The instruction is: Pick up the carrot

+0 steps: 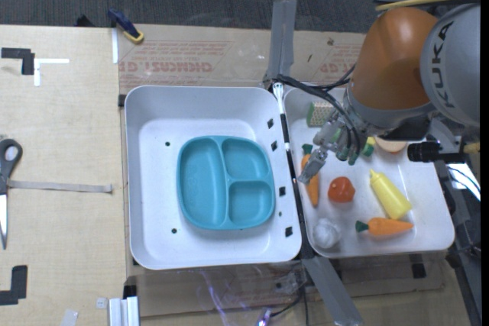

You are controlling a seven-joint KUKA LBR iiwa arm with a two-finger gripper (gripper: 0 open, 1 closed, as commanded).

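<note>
A plump orange carrot (388, 226) with a green stem end lies near the front of the right bin (432, 240). A slimmer orange carrot-like piece (313, 192) lies along that bin's left wall. My gripper (312, 162) reaches down from the grey and orange arm over the upper end of this slim piece. Its fingers (309, 171) stand open, one overlapping the piece's top. Nothing is visibly held between them. The plump carrot lies well to the right and front of the gripper.
The right bin also holds a red tomato (341, 189), a yellow bottle (390, 194), a white lump (326, 234), a green item (317, 114) and a pale slice (390, 143). The left bin (145, 187) holds a blue divided plate (227, 182). Scissors (6, 164) lie at the far left.
</note>
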